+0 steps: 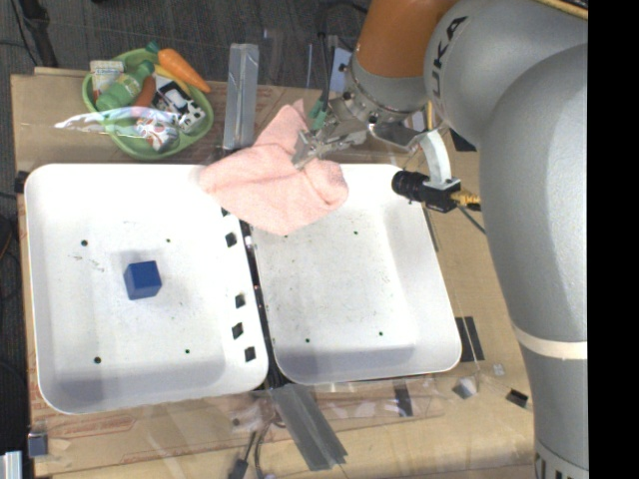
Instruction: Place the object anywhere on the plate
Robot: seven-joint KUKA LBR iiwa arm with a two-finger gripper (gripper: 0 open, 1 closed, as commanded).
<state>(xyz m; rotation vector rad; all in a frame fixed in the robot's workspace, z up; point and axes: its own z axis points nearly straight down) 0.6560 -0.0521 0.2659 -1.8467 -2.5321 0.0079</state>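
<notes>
A pink cloth (272,186) lies bunched across the back edge where the two bins meet, spilling into the right bin (359,297). My gripper (308,152) sits at the cloth's upper right part, fingers pinched together on a fold that rises up behind them. A small blue cube (143,279) rests in the left bin (120,347), well away from the gripper.
A green bowl (135,140) with a carrot, a bottle and other small items stands behind the left bin. A grey upright bracket (241,93) stands at the back between the bins. The large grey arm (519,168) covers the right side.
</notes>
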